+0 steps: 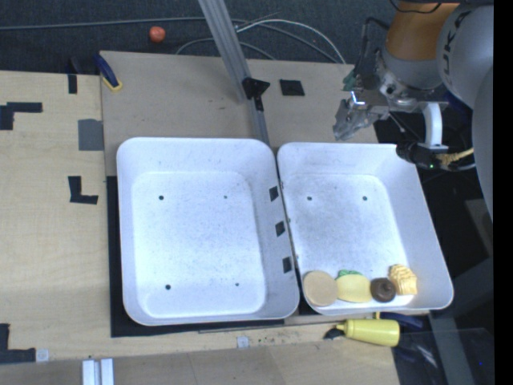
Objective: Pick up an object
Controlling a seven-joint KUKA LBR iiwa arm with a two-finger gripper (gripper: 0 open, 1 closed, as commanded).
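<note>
A row of small objects lies along the right bin's (417, 207) near edge: a tan disc (320, 288), a green piece (348, 274), a pale yellow lump (353, 289), a dark brown ring (383, 290), a golden ridged piece (402, 279). The left bin (132, 215) sits beside it on a tan bench (48, 231). A yellow tool (370, 331) lies just outside. The gripper (351, 123) hovers beyond the right bin's far rim, gripping nothing; its jaws' stance is unclear.
</note>
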